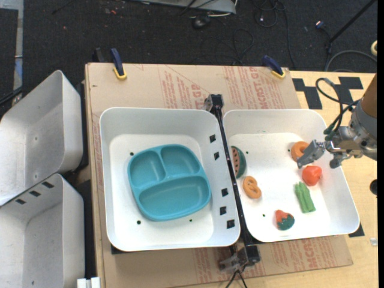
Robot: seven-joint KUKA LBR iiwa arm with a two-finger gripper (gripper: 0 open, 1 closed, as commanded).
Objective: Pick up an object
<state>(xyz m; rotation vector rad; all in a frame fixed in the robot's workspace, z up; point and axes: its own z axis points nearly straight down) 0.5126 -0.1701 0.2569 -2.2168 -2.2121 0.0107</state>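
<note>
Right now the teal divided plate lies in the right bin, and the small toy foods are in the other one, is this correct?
Not quite. The camera view shows the teal divided plate in the left bin; the toy foods, such as the green piece, lie in the right bin.

Tool [322,152] over right bin [336,224] — just above red tomato [311,174], beside orange piece [298,149]

Only lettering around is the faded red print on the brown cardboard sheet [162,83] under the two bins, and it's upside down from this angle. Looks like a repeated logo stamp, but honestly too washed out and small to actually read any word
</note>
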